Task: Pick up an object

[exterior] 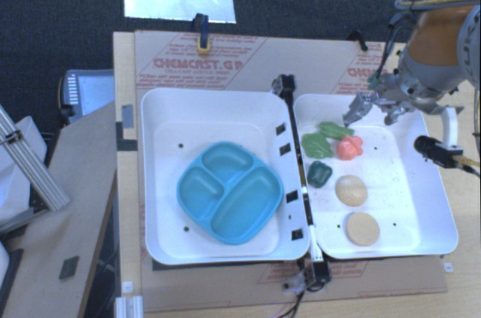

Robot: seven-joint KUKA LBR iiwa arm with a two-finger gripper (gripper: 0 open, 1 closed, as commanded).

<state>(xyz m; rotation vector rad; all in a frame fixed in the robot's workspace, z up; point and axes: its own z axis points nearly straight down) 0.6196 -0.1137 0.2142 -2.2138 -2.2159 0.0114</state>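
Right bin (436,230) taken as landmark. Objects in it cluster toward its left wall: a light green piece (316,145) touching a darker green strip (335,130) behind it, a coral-pink item (349,147) just beside both. Nearer the camera, a dark green pepper-like piece (319,174), then a pale cream round (351,190), then a tan disc (363,228) nearest the front rim.

Gripper (376,107) hovers over the back part of this bin, just behind and to the right of the coral-pink item. Fingers spread apart, nothing between them; no object lifted.

Left bin (161,121), adjoining the right bin's left wall, holds a blue divided plate (229,192) with three compartments.

Board (301,57) under and behind both bins carries red lettering "CHEMCAST GP", repeated; smaller print illegible.
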